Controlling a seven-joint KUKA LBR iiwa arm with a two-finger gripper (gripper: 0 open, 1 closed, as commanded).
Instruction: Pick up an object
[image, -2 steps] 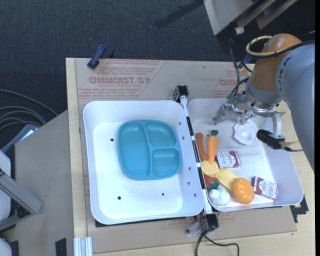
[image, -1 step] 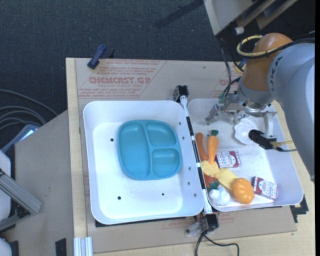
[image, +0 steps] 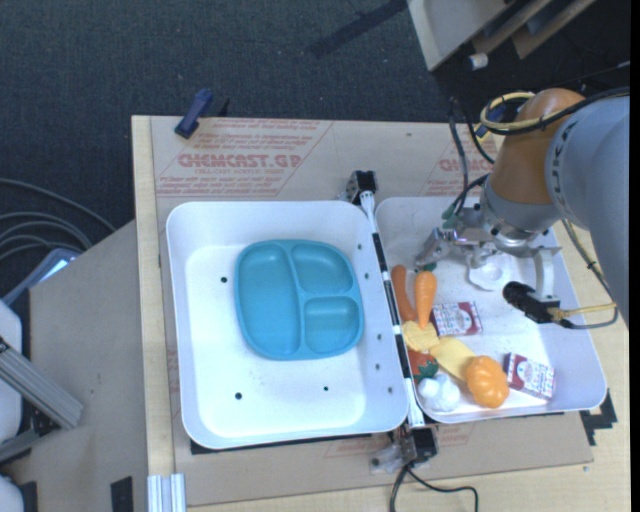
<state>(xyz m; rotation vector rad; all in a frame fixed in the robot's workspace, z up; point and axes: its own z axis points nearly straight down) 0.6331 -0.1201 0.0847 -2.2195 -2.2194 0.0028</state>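
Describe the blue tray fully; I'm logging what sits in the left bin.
The blue tray is a light-blue, plastic-looking divided plate with rounded corners. It has three compartments: one large on its left side and two smaller on its right. It lies flat, right side up, slightly turned, on the floor of the left bin, nearer that bin's far right part. All three compartments look bare. Only the bin floor touches it.
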